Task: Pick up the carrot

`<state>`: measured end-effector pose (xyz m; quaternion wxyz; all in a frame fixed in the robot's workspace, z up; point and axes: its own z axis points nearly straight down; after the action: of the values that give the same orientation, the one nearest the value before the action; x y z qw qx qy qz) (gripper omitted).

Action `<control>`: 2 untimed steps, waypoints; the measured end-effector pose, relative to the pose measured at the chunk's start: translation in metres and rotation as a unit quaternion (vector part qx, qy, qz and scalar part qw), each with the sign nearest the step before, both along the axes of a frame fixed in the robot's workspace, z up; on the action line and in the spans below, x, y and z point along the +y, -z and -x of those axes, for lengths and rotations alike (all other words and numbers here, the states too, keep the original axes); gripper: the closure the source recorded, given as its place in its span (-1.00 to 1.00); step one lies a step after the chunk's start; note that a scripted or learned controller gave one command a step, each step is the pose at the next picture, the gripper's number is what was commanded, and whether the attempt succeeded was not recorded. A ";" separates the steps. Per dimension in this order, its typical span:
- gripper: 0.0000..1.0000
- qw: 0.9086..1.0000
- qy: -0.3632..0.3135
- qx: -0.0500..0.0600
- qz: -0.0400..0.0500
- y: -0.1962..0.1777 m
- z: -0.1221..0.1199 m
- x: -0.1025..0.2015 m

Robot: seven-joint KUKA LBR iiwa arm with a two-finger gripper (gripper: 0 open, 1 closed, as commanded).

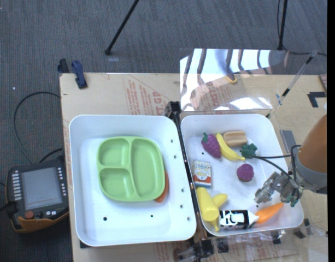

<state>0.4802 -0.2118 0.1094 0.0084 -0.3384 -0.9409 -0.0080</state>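
The fingers [264, 190] stand apart over the right bin's [268, 125] floor, holding nothing; the carrot [270, 212] lies just below the gripper [276, 192], against a carton [234, 219]. Closing here would likely miss or nudge it into the wall. Bench [118, 94] on dark carpet [47, 26].

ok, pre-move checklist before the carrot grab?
1. Carrot located, right bin, near front right corner: ok.
2. Hand over right bin, just above the carrot in the view: ok.
3. Carrot held between the fingers: not ok, it lies on the bin floor.
4. Clearance: not ok, black and white carton touches the carrot's left end.
5. Finger opening: cannot tell.
6. Green tray in left bin, out of the way: ok.
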 end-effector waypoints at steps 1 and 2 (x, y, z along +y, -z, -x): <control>-1.00 1.000 0.000 0.000 0.000 0.000 0.000 0.000; 1.00 1.000 0.005 0.000 -0.002 -0.007 -0.002 0.000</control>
<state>0.4824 -0.2115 0.1161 0.0089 -0.3430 -0.9392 -0.0101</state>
